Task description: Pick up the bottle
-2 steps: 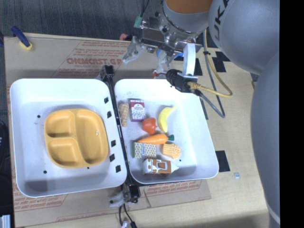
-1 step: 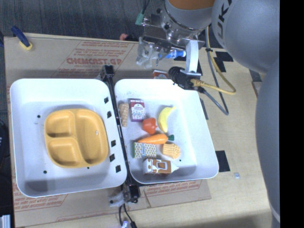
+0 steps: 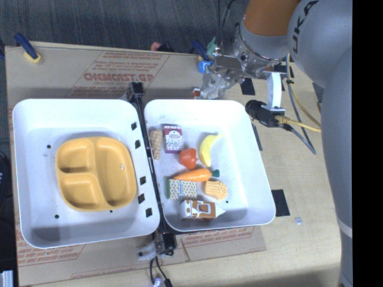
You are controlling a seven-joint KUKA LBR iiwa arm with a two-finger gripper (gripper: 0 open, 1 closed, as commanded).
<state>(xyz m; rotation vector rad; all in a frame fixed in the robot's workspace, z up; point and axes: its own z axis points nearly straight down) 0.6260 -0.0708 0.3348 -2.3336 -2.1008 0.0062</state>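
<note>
Bottle: my best guess is the small white-and-brown container [image 3: 201, 209] lying on its side at the near edge of the right bin [image 3: 256, 178]; no other item there looks like a bottle.
Neighbours: a green packet [image 3: 182, 188] and a yellow waffle-like piece [image 3: 215, 189] sit just behind it, close or touching.
Handling: probably light, stiff and smooth, so it may slide or roll when pinched.
Where to hold: across the short width of its body, from above, clear of the bin wall.
Gripper [image 3: 214, 79]: above the far rim of the right bin.
Jaws state: cannot tell from this angle.
Bottle to jaws: well apart, across the whole bin.
</note>
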